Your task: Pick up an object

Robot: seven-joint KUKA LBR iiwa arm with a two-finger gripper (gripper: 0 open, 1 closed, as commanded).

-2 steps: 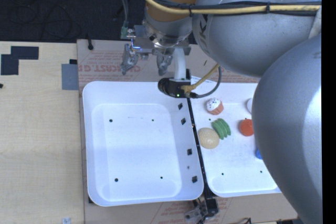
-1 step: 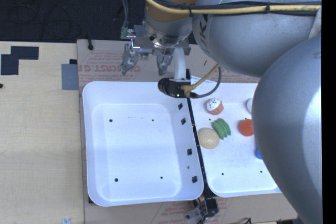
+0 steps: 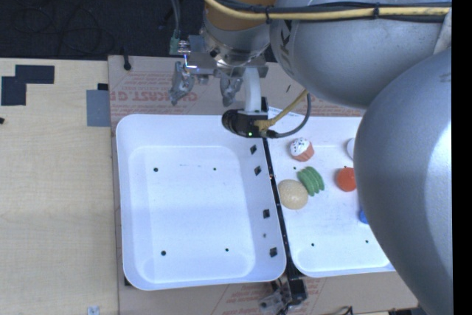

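Observation:
My gripper hangs above the cardboard strip just behind the back rim of the left bin. Its two fingers stand apart, open, with nothing between them. The objects lie in the right bin: a small cupcake with a red base, a green ribbed piece, a beige egg-shaped piece touching the green one, and a red-orange round piece. All of them lie to the right of the gripper and nearer the camera. The arm's large grey body hides the right bin's far right part.
A blue bit and a white bit peek out at the edge of the arm's body. A dark divider runs between the bins. Bare wooden bench lies to the left.

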